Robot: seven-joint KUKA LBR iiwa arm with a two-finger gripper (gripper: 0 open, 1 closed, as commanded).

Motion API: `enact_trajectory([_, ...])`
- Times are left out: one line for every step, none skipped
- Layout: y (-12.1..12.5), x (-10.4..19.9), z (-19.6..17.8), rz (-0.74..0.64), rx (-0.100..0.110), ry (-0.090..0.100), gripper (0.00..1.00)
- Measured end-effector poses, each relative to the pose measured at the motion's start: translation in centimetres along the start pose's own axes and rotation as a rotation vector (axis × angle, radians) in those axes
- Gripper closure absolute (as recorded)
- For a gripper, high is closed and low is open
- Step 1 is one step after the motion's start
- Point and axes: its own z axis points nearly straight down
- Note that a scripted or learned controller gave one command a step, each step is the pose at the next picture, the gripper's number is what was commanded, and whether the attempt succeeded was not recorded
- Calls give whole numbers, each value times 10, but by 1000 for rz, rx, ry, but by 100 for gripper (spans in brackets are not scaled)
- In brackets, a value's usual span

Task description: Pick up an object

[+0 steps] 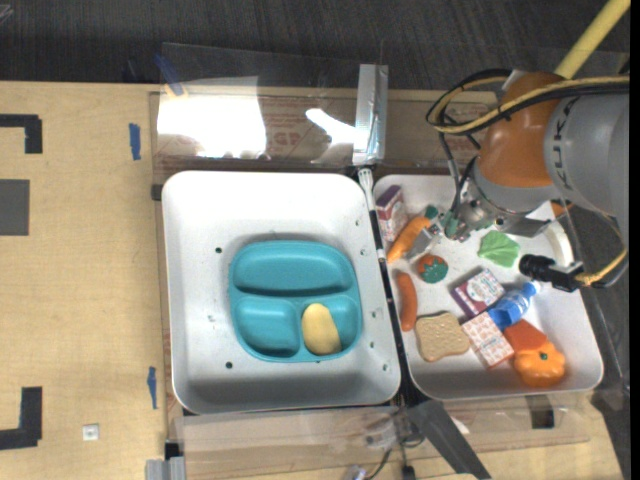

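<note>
carrot [409, 236] lies just beside the fingers [452, 226]; their spread cannot be told.

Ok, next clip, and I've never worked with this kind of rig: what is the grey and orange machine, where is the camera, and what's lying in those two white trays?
You are looking down at a slant from one fixed camera above a bench. The grey and orange machine is a robot arm reaching in from the right; its gripper hangs low over the right bin, near a toy carrot. I can't tell whether it holds anything.

The left bin holds a teal divided tray with a yellow potato-like lump in one compartment.

The right bin holds play food and small packets: a sausage, a bread slice, a green piece, an orange pepper-like toy and a small blue bottle.
</note>
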Motion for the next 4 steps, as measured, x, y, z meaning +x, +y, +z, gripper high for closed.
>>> enact_trajectory([-4, -24, -22, 4, 0, -1, 0])
enact_trajectory([25, -31, 2, 18, 16, 0, 0])
enact_trajectory([26, -30, 2, 53, 13, 2, 0])
enact_trajectory([28, -24, 2, 122, 18, -1, 0])
